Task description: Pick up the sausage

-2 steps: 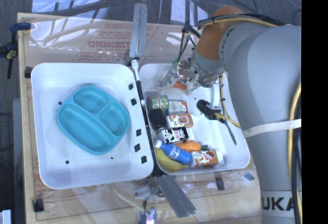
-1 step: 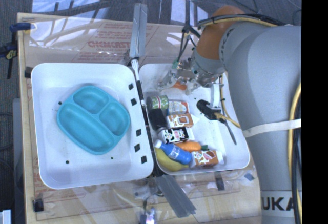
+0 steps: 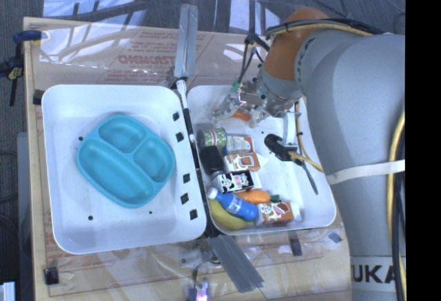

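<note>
— Little of the job looks done, I'd say. The hand [image 3: 240, 101] is low over the far end of the right bin [image 3: 306, 193], close to its back wall, and nothing is lifted clear.

— Where is the sausage?

— My best guess is the small orange-brown piece [image 3: 241, 114] showing just under the hand, on the bin floor. It is mostly covered, so I can't be sure of it.

— Is the hand wide or narrow? Does it hold anything?

— I cannot tell. The wrist and its cables cover that part, and I see nothing plainly gripped.

— And the other things?

— They are crowded along the near and middle part of the same bin: a green can [image 3: 212, 136], small cartons, a carrot [image 3: 256, 196], a blue bottle [image 3: 238, 206] and a banana [image 3: 227, 219]. All lie apart from the hand. The left bin [image 3: 62, 213] bears a blue divided plate [image 3: 124, 160].

— So what is left?

— By my judgement, nearly everything: a firm grip on that piece, then the lift out of the bin. With the wall so near, the approach looks cramped and a slip seems possible.
</note>
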You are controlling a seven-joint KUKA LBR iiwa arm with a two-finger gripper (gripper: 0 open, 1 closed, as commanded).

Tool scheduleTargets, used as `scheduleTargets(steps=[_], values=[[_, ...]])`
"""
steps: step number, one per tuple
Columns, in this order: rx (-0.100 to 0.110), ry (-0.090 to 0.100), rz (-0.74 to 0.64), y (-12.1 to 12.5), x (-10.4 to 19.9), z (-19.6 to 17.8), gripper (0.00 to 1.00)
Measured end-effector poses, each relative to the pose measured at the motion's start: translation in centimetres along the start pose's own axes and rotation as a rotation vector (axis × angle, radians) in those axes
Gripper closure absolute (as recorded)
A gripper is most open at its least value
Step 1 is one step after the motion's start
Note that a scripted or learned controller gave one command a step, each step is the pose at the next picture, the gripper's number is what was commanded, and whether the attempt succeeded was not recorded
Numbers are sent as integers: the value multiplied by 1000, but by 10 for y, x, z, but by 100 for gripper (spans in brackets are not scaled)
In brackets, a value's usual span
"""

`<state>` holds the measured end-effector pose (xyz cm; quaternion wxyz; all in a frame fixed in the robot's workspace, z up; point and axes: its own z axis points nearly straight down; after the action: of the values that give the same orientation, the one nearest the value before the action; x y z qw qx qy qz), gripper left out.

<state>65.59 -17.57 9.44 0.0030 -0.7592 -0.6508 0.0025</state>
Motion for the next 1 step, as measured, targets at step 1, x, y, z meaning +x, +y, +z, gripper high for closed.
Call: scheduleTargets(steps=[1], values=[[0,0,0,0,0,0,0]])
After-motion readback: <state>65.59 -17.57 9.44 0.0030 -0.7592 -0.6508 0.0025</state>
